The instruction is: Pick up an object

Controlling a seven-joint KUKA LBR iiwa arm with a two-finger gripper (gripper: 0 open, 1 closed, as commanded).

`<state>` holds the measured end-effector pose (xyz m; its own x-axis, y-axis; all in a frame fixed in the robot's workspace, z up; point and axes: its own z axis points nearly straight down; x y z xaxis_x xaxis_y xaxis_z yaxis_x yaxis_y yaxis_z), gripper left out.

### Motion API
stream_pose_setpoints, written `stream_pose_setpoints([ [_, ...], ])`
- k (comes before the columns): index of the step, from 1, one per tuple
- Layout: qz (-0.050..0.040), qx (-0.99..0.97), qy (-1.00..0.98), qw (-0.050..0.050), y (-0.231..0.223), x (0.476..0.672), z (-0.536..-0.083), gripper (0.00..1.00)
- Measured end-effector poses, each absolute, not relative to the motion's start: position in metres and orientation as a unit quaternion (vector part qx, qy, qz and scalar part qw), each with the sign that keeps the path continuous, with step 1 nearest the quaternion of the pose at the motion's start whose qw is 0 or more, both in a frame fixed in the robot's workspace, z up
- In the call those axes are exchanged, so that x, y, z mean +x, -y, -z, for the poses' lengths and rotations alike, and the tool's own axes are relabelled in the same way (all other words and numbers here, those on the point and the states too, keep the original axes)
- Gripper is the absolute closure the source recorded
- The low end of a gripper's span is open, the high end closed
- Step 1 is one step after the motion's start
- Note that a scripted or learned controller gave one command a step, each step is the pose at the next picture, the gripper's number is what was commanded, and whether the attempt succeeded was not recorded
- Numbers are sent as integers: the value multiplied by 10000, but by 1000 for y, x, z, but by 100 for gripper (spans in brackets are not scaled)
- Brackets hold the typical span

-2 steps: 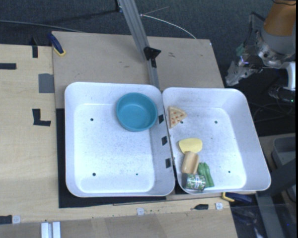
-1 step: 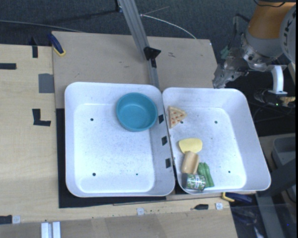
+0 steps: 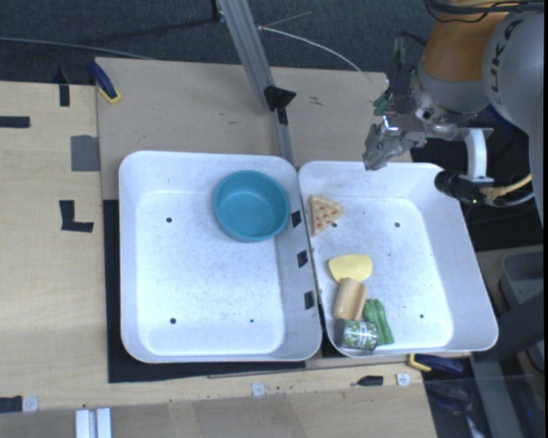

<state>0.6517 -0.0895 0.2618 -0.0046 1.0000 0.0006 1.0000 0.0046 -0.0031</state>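
Since the task names no particular object, the nearest candidate to the tool (image 3: pixel 381 150) is the waffle-textured wedge (image 3: pixel 324 213), lying flat in the right bin (image 3: pixel 438 245), below and to the left of the tool as the view shows it, near but well clear of contact. It looks like a light, stiff plastic toy; low profile, so pinch across its straight edges, and expect it to skid on the smooth bin floor.

Further down-view from the tool, hard against the bin's left wall, sits a cluster: yellow piece (image 3: pixel 350 266), tan cylinder (image 3: pixel 349 297) touching it just below, green strip (image 3: pixel 377 319) beside the cylinder, small can (image 3: pixel 358 337) at the bottom corner. All look light and rigid. They sit touching or nearly touching, so there is little finger clearance; the cylinder and can would likely roll if nudged.

The blue bowl (image 3: pixel 250 205) is in the left bin (image 3: pixel 164 245), well apart from the tool, across the divider. Light, stiff, probably slick; the rim is the only sensible hold.

Tool hangs over the right bin's far rim, nothing visible between its tips. Whether it is spread or closed I cannot tell at this resolution.

My pick: the wedge. It's isolated and closest.
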Motion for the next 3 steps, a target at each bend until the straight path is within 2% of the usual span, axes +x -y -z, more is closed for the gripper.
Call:
stream_pose_setpoints([
  [1, -9, -7051, 7091, 19, 39, 624, -258, 100],
  [2, -8, -7046, 7096, 18, -19, 616, -247, 100],
  [3, -11, -7050, 7092, 17, -65, 593, -246, 100],
])
